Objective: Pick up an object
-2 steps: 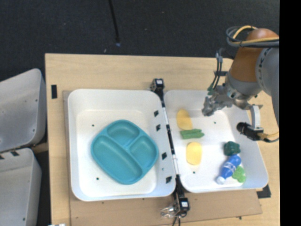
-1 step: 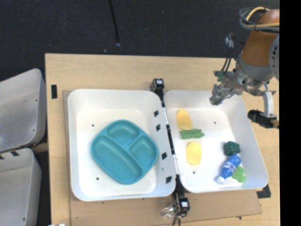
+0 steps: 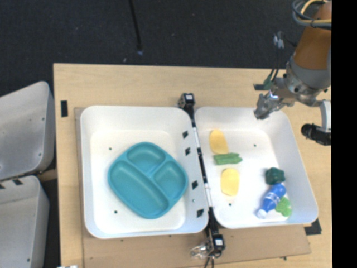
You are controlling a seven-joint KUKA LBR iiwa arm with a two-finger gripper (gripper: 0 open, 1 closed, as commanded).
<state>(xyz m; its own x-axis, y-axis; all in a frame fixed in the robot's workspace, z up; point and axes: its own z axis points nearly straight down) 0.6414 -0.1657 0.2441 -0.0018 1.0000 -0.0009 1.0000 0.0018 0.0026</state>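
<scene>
Two yellow pieces (image 3: 218, 141) flank green piece (image 3: 227, 159).

A divided tray (image 3: 147, 178) lies in the left bin (image 3: 89, 149).

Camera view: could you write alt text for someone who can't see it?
A grey-and-orange robot arm's gripper hovers over the right bin's far edge, above small yellow, green and blue toys. The left bin holds a teal divided plate.
</scene>
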